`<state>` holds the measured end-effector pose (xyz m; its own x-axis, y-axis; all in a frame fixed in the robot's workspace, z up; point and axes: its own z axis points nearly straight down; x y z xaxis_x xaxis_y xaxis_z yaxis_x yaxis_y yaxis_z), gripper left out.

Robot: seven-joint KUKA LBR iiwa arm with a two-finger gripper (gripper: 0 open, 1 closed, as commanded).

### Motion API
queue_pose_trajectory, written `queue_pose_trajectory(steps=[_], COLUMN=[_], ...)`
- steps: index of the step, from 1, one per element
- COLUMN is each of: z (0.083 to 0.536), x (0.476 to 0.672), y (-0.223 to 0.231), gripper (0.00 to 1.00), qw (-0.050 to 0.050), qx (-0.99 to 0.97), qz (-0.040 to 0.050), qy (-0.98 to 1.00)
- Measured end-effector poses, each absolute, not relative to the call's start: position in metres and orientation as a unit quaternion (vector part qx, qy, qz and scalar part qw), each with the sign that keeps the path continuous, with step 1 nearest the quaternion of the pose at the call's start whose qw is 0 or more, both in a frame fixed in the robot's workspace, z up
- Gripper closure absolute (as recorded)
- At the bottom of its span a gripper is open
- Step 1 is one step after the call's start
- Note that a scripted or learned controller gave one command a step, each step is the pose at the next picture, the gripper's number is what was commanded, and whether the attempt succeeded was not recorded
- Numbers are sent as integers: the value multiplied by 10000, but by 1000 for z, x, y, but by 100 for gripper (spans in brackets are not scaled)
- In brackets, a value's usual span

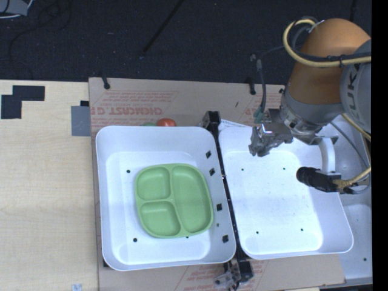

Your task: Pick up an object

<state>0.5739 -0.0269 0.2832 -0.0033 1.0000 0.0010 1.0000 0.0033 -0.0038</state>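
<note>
A light green plate (173, 199) with three compartments lies flat in the left bin (115, 162). My gripper (262, 145) hangs over the far edge of the right bin (285, 235), well to the right of the plate. I see no object between its fingertips. A small red and green object (165, 123) peeks out behind the left bin's far wall, on the cardboard.
The two bins sit side by side on a cardboard sheet (139, 102), joined by a black divider strip (221, 187). A black cylindrical part (315, 178) of the arm reaches over the right bin's right side. Light wooden bench (42, 193) lies to the left.
</note>
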Motion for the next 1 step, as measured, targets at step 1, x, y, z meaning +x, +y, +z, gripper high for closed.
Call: queue_pose_trajectory(steps=[1], z=[258], x=[587], y=[26], gripper=[100], qw=[21], qx=[-7061], qz=[16], qy=[-7081])
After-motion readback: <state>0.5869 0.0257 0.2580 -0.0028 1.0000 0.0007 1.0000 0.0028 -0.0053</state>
